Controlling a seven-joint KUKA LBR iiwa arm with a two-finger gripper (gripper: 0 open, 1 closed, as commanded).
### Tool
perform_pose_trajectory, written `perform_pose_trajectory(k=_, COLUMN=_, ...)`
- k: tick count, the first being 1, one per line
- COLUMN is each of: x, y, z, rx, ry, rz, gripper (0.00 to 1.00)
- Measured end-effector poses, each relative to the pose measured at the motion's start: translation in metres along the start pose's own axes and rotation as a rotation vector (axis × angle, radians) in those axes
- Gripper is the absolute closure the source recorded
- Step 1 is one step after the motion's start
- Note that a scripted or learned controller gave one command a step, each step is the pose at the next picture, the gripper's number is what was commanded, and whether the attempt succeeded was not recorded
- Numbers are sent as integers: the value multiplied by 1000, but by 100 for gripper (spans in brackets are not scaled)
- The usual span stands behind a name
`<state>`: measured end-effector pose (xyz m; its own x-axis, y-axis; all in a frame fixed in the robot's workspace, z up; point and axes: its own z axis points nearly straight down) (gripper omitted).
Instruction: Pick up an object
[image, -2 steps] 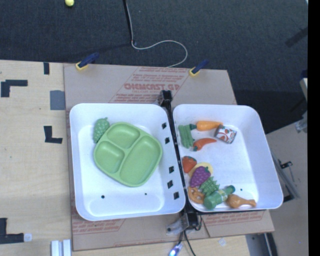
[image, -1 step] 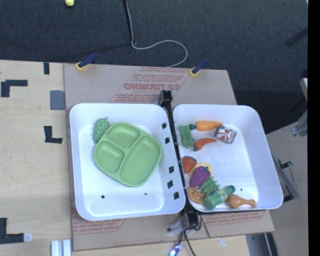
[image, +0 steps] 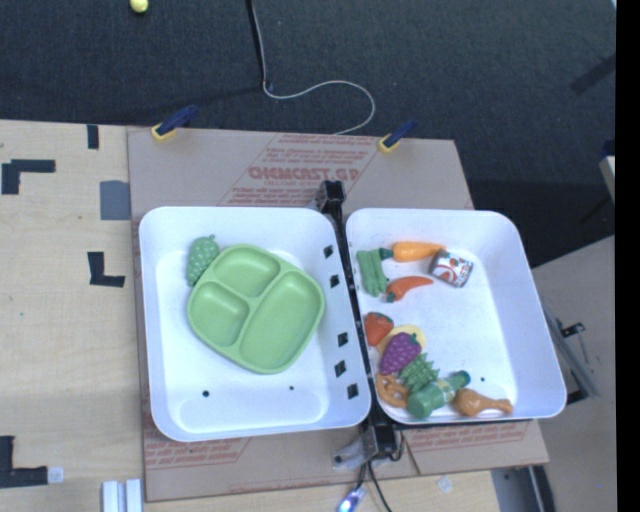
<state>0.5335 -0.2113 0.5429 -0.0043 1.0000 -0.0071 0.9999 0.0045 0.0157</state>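
A green bumpy toy (image: 202, 258) in the left bin (image: 160, 300) is partly covered by the far left edge of the green divided plate (image: 256, 308). In the right bin (image: 520, 300), the toys heaped at the near left corner (image: 415, 380) overlap, so their separate shapes are hard to tell. The label on the small can (image: 451, 268) is too blurred to read.

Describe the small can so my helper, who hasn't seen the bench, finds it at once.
Look in the right white bin, toward its far right corner. Just right of the orange toy carrot lies a small cylindrical can with a red-and-white label, tipped on its side; its neighbours are all toy food.
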Motion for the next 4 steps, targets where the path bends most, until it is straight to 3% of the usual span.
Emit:
perform_pose_trajectory(k=1, x=-12, y=-53, z=77, rx=24, ry=10, rz=7, gripper=100)
perform_pose_trajectory(k=2, x=-11, y=-38, z=119, rx=20, ry=8, rz=4, gripper=100)
perform_pose_trajectory(k=3, x=-11, y=-49, z=159, rx=21, ry=8, rz=5, gripper=100)
perform_pose_trajectory(k=4, x=107, y=-27, z=48, rx=3, ry=8, rz=-10, gripper=100)
